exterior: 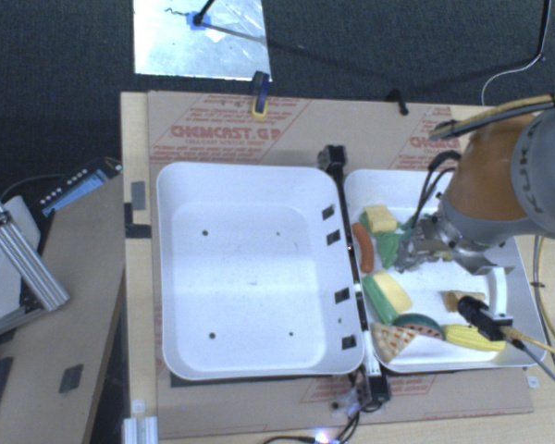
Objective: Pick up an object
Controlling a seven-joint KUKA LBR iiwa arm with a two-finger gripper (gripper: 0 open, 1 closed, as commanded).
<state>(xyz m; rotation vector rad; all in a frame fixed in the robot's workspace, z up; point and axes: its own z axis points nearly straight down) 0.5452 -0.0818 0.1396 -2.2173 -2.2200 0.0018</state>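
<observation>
A: Two shallow white plastic bins sit side by side on the desk (139, 276) in the camera view. The left white bin (250, 266) shows its bare floor with a few small dark dots; the right white bin (527, 354) carries all the small toy food pieces.

B: Where is the arm?

A: The grey arm with the orange band (499, 178) reaches in from the right, over the right bin. Its end effector (409, 252) is down among the pieces near that bin's left side. Whether it is apart or together, I cannot tell; the wrist hides it.

B: And the things it could pick?

A: Just beside the end effector, to its left, lies a green leaf-shaped toy (387, 248), with a pale yellow block (380, 218) above it and a red-orange sausage-shaped piece (363, 244) along the bin's left wall. Lower down lies a green and yellow wedge (387, 294), then a dark teal rounded piece (418, 323) and a tan triangular slice with red dots (394, 340) at the bin's near left corner. A yellow banana-shaped toy (472, 339) lies near the front rim, with a small brown piece (451, 300) above it.

B: Is anything held?

A: Nothing shows between its tips; every piece appears to lie on the bin floor.

B: Anything else around?

A: Brown printed cardboard (231, 128) lies under both bins, and a shiny silver sheet (199, 26) lies on the dark floor beyond the desk.
</observation>
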